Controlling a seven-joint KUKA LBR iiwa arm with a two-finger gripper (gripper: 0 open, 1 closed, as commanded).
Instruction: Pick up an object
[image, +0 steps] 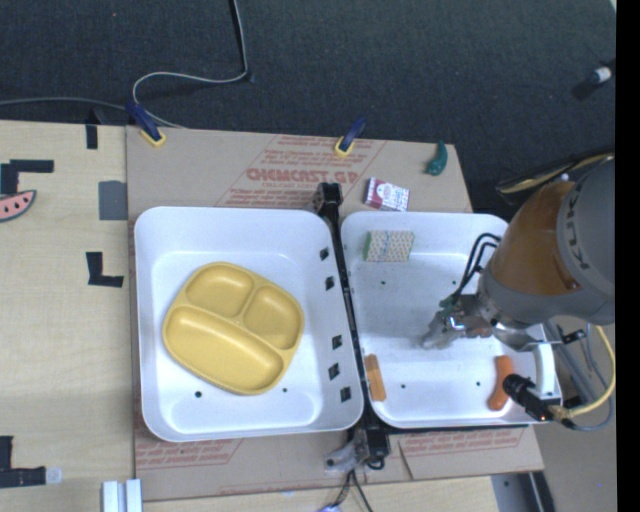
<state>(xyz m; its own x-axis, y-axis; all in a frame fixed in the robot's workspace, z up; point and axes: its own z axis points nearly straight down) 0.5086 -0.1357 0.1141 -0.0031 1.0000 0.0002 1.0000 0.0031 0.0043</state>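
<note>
My gripper (440, 333) hangs low over the middle of the right bin (420, 405), above bare white floor, with nothing visibly in it. A pale green and beige block (389, 246) lies at that bin's far left corner. A small orange stick (374, 378) rests against its near left wall. Another orange piece (499, 384) lies near the right wall, partly under the arm. In the left bin (160, 400) sits a yellow divided plate (233, 326).
The grey arm with its orange band (545, 255) covers the right bin's right side. A red and white packet (385, 194) and a green clip (437, 157) lie on the cardboard behind the bins. A black divider (340, 310) runs between the bins.
</note>
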